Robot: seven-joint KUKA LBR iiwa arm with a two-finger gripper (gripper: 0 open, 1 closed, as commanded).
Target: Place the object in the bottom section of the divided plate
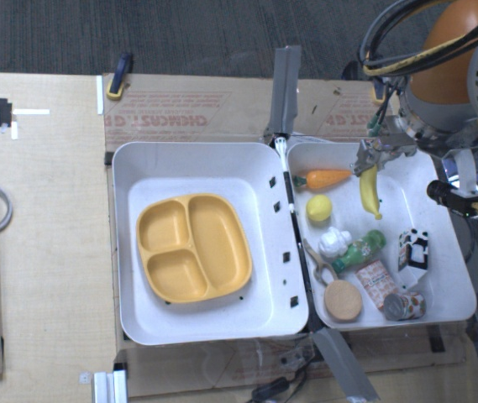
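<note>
I find the banana hanging upright over the upper part of the right bin, its top end pinched between the closed fingers of the gripper — held, as far as I can see. Just left of it lies the carrot, with the lemon below that; both are near the bin's left wall. Lower down I note a green bottle, a black-and-white item and a round tan disc — the lower half is crowded. In the left bin the divided plate sits left of centre, tilted, with bare white floor along its right and top edges.
</note>
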